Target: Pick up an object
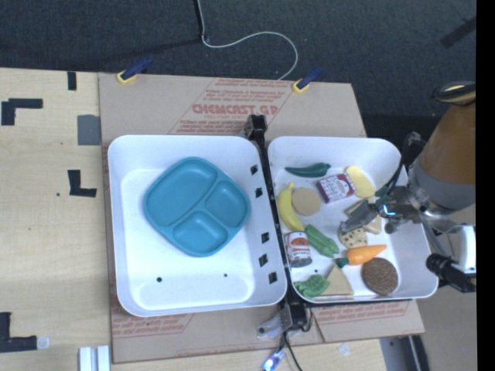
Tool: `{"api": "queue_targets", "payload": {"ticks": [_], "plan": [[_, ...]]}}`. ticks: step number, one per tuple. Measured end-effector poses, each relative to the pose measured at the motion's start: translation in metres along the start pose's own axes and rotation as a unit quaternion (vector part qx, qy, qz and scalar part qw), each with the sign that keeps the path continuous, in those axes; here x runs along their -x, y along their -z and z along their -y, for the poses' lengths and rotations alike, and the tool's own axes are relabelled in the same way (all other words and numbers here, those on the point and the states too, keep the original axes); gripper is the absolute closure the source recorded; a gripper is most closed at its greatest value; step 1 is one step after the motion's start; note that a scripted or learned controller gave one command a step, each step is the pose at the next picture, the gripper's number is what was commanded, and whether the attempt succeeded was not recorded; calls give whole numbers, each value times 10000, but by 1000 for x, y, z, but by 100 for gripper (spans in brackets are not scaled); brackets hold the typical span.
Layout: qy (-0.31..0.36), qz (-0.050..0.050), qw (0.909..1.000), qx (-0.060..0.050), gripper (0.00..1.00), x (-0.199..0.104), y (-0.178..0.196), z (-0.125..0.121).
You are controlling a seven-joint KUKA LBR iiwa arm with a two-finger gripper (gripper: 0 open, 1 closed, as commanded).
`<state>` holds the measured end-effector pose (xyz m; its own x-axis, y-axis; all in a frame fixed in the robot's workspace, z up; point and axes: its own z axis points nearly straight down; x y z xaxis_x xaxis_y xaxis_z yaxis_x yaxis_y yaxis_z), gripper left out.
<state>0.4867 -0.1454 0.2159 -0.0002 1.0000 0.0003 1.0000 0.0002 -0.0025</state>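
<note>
Scanning from the left: left bin [124,207] noted, with a blue divided plate [197,205] near its middle, well apart from the arm.

Right bin [387,149] found crowded. Banana [286,207] against the left wall, tan disc [306,201] touching it, small can [298,247] just below. Green chilli [309,169] near the far edge. Red-labelled packet [335,186] and yellow lump [360,180] side by side. Green pod [322,240] near the middle; pale wedge [337,281] and leafy green piece [312,287] at the near edge.

Gripper [359,219] observed low over the right half of this bin, above a speckled tan block [354,238]; carrot [363,253] just beside that block, brown disc [379,276] near the near right corner. Claw state: cannot be told from this angle; nothing confirmed in its grasp.

Judged likeliest target: the speckled tan block, directly beneath.

Recommended: descend straight, centred on the block. Keep clear of the carrot and of the pod on the left. Close only once level with the block's sides. Lift vertically. Verify the hold before clearing the bin wall.
</note>
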Motion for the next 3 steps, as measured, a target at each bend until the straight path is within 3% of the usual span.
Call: {"api": "queue_targets", "payload": {"ticks": [1, 3], "plan": [[5, -1, 10000, -3, 100, -1, 10, 0], [15, -7, 10000, -12, 100, -2, 28, 0]]}}
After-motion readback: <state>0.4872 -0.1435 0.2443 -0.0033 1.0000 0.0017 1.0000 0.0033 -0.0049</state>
